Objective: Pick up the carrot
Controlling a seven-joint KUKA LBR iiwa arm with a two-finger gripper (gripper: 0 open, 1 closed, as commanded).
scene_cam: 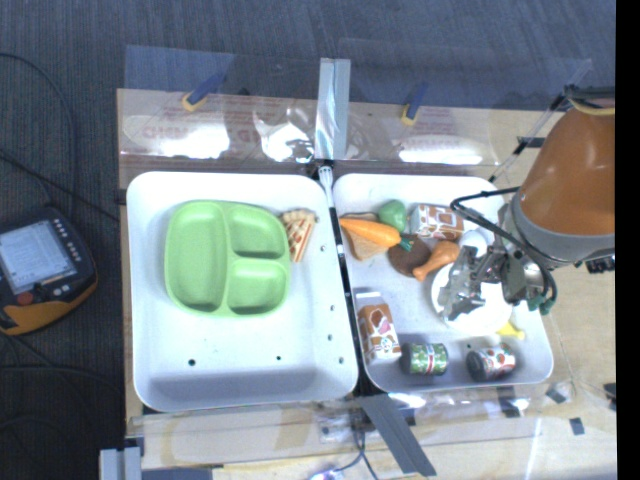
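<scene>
Camera view showed me the arm [570, 178] reaching in from the right, its gripper [462, 293] lowered into the right bin [535, 363] near a white plate [490, 313]. I could not tell how the claw stood or whether it had anything. The carrot [370, 232] lay in the bin's upper left, well apart from the gripper, beside a green vegetable [393, 213]. A chicken drumstick [425, 259] lay between them. Two cans [428, 359] sat along the bin's near side. In the left bin [180, 368] I saw a green divided tray [227, 256] and a pizza slice [299, 230].
</scene>
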